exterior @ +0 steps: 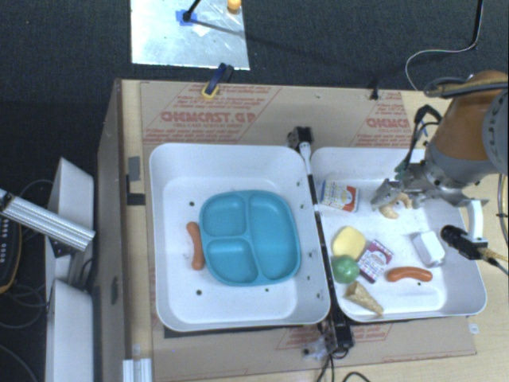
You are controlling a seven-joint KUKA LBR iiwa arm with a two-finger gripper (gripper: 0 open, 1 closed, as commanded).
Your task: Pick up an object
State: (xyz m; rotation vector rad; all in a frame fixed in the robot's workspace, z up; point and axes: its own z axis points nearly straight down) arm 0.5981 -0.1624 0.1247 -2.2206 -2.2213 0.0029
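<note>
The gripper (395, 191) is seen low over the back of the right bin (465, 297), directly above a small pale object (390, 209); its fingers (385, 191) are spread apart, one to each side of that object, and nothing is clamped between them. The pale object, judged to be the thing aimed at, lies on the bin floor just beneath the gripper; whether it is touched cannot be told.

The other things are placed relative to that pale object: a small carton (338, 195) lies just to its left; a yellow piece (348, 242) and a green ball (345, 270) sit nearer the front, touching each other; a purple packet (374, 259) lies beside them; a sausage (409, 274) and a white block (428, 247) lie to the front right; a cone (363, 296) rests near the front wall.

The arm is held steeply, probably so that the spread fingers can straddle the object without brushing the carton; a close and a lift appear to be what is wanted.

In the left bin (171, 237) a blue divided plate (249, 237) and a second sausage (195, 245) lie well apart from the pale object.
</note>
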